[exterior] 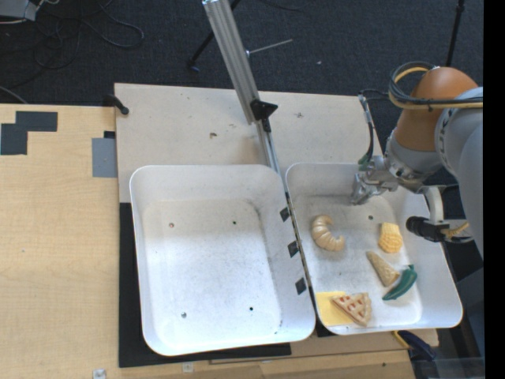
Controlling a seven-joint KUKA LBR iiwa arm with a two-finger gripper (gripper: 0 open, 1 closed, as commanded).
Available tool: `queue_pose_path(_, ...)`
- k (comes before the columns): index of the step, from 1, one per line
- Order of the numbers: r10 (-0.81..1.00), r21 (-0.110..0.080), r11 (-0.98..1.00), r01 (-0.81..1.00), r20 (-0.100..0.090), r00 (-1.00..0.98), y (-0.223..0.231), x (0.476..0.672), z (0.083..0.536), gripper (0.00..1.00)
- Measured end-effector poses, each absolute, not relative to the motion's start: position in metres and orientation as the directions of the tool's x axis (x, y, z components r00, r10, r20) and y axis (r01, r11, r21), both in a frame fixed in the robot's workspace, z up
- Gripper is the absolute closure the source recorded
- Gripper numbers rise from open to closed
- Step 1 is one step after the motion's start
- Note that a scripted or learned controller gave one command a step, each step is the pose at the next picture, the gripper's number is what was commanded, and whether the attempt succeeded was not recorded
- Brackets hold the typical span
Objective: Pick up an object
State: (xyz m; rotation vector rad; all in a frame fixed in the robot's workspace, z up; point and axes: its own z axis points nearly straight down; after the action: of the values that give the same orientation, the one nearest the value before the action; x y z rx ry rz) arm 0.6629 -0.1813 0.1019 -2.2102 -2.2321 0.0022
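Observation:
The right bin (339,178) holds several toy foods. A tan croissant (327,234) lies near its left wall. A yellow corn piece (390,238) sits toward the right, with a tan cone (383,268) and a green pepper (402,283) below it. A pizza slice (353,307) rests on a yellow slab at the front. My gripper (363,191) hangs over the bin's far part, up and to the right of the croissant, with nothing visible between its fingers.
The left bin (207,259) stands beside the right one, with black clips on the shared wall. A slanted aluminium bar (237,61) rises behind the bins. The arm's orange band (442,85) and a black cable sit at the right.

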Motion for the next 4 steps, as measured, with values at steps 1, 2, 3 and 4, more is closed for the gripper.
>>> queue_pose_path(1, 1.000, 0.004, 0.005, 1.000, -0.001, -0.005, -0.178, 0.657, 0.162, 1.00)
queue_pose_path(2, 1.000, 0.004, 0.002, 1.000, -0.001, -0.002, -0.178, 0.648, 0.220, 1.00)
queue_pose_path(3, 1.000, 0.004, 0.005, 1.000, -0.001, -0.005, -0.177, 0.649, 0.263, 1.00)
queue_pose_path(4, 1.000, 0.002, 0.006, 1.000, -0.001, -0.006, -0.179, 0.649, 0.287, 1.00)
